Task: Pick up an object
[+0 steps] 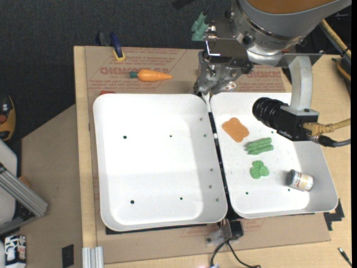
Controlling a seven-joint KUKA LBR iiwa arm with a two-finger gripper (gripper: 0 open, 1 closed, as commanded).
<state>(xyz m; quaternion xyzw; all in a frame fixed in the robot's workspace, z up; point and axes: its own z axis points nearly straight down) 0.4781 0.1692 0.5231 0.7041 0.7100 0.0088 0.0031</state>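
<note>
Objects in my right bin lie below the tool, whose grip state I cannot tell: a flat orange slab angled down-right, ridged green pods lying nearly crosswise, a knobbly green piece, a small cylindrical jar on its side.

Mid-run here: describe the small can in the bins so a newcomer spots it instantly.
Start at the right bin. In its near right corner lies the small can, on its side. Unlike the flat orange piece and two green items nearby, it is cylindrical, pale with a yellow band.
</note>
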